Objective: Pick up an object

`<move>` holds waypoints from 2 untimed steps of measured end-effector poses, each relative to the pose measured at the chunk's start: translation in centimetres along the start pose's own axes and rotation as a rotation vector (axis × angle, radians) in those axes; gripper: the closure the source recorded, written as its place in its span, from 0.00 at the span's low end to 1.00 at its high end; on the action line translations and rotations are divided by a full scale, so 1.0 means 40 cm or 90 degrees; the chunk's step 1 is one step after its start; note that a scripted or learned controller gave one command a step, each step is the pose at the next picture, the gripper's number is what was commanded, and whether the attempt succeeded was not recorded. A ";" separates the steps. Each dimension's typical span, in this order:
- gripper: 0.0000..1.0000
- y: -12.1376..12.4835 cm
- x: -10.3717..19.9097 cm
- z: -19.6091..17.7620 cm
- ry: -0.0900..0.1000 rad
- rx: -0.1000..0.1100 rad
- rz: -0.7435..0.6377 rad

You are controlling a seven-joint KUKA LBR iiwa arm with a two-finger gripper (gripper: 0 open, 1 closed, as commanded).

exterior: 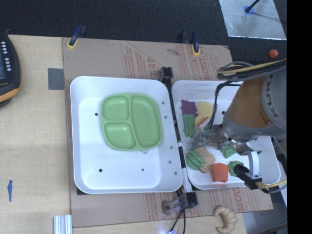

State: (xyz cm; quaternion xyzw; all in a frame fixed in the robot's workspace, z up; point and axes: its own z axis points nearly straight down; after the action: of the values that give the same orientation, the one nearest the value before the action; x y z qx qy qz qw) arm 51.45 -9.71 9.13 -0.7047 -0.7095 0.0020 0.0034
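The right bin holds several toy foods: purple grapes, a yellow piece, a green pod, a green ridged item, a tan piece, an orange-red cup, and a small green piece. My gripper is low over the middle of this bin, just above the tan piece and right of the green pod. The arm's orange band covers the bin's right part.
The left bin carries a light green divided plate. A tan curled toy lies on the cardboard below the right bin. A handheld controller sits at the far left. Clamps hold the cardboard's far edge.
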 end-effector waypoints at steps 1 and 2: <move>0.00 -0.102 -0.006 0.001 0.000 0.000 0.002; 0.00 -0.097 -0.030 0.000 -0.001 -0.003 0.002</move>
State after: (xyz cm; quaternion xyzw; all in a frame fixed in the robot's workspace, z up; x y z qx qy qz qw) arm 47.57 -10.96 9.15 -0.7059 -0.7083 0.0010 0.0009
